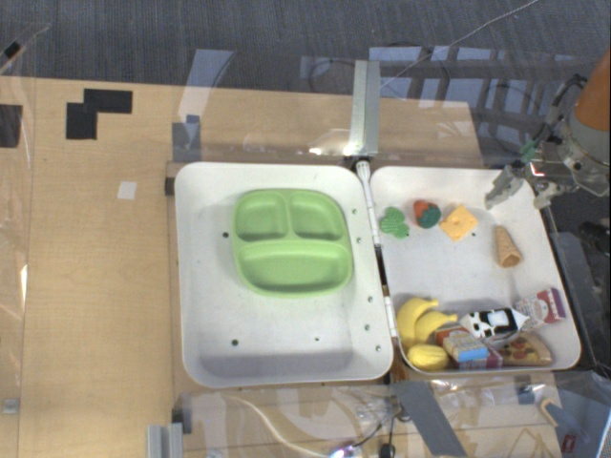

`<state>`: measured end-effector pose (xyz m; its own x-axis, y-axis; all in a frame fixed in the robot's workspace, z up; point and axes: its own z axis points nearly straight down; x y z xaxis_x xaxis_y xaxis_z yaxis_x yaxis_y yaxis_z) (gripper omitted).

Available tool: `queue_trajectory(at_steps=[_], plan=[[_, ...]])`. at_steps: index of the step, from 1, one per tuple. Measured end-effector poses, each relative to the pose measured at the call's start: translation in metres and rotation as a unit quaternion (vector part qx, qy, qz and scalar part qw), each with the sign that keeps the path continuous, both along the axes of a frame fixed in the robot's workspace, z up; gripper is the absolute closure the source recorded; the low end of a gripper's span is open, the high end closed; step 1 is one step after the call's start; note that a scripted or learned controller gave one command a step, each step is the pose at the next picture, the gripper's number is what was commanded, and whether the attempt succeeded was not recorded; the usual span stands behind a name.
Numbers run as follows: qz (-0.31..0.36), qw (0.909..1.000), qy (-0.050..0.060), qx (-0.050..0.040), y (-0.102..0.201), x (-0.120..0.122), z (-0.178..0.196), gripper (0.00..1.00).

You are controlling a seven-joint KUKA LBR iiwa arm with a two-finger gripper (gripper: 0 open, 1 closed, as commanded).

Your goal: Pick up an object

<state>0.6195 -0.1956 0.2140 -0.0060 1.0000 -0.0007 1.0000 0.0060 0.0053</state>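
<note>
2 white bins side by side. Left bin [205, 351]: green divided plate [290, 240] sitting near its middle. Right bin [458, 284]: plenty to pick from. Yellow cheese wedge [459, 223], flat and angular, near the far side. Tan ice-cream cone [507, 246] just to its right, lying down. Red and green piece [426, 213] beside a green leafy piece [394, 222] toward the divider. Bananas [425, 328] crowded into the near corner, touching a black and white cow toy [494, 323] and small cartons [540, 305]. Gripper [520, 185] over the bin's far right corner, fingers spread apart, gripping nothing, apart from the cone below.
</note>
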Motion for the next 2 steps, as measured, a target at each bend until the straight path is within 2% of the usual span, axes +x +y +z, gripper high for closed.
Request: queue_trajectory(at_steps=[1,2], plan=[[0.055,0.9985,-0.002,-0.0011,0.004,0.049,-0.116,0.00],[0.076,0.9971,-0.003,-0.0010,0.028,0.018,-0.125,0.00]])
